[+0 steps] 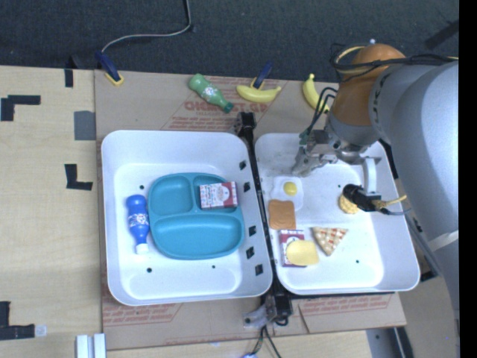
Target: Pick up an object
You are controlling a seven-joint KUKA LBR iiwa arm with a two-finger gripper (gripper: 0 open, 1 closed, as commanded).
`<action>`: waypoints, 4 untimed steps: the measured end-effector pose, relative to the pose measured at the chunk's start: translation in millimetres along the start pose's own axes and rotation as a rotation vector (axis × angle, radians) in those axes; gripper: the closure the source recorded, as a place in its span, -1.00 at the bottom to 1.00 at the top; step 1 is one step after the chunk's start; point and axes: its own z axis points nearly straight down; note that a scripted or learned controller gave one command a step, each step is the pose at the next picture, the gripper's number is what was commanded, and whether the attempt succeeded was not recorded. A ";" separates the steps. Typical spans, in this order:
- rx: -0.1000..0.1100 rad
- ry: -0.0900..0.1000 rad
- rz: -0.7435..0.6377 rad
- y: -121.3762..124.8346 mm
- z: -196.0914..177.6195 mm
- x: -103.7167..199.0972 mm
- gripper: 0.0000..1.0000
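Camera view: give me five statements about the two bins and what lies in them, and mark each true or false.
1. The blue plate lies in the left bin. True.
2. The blue bottle lies in the right bin. False: it lies in the left bin, beside the plate.
3. The small carton rests on the plate. True.
4. The green bottle lies in the right bin. False: it lies on the cardboard behind the bins.
5. The gripper is over the right bin, near the fried egg. True.
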 end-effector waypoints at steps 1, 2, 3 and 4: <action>0.001 0.000 0.000 -0.2 0.3 0.0 -1.00; 0.002 0.001 0.002 -28.0 10.4 22.8 -1.00; 0.001 0.002 0.001 -28.1 10.4 21.0 -1.00; -0.001 0.001 0.002 -32.0 10.1 21.1 -1.00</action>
